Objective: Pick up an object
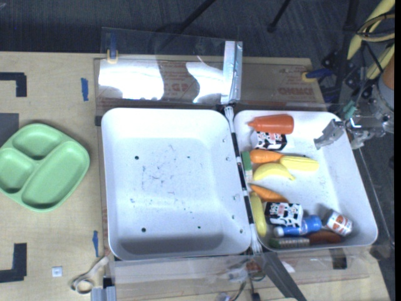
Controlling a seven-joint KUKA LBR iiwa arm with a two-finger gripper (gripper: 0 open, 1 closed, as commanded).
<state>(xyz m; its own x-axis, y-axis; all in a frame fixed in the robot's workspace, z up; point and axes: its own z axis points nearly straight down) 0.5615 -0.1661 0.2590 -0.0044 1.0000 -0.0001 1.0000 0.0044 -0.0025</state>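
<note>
We lose most of the arm (383, 115) past the frame's right edge. Its gripper (329, 133) is too blurred and small to read. In the right bin (366, 196), the dark item (316, 237) at the front sits partly under other toys; we can't ID it. Label text on the cow-print cartons (285, 213) is unreadable.

Robotics lab: taped bench (50, 80), tripod legs (285, 5).
</note>
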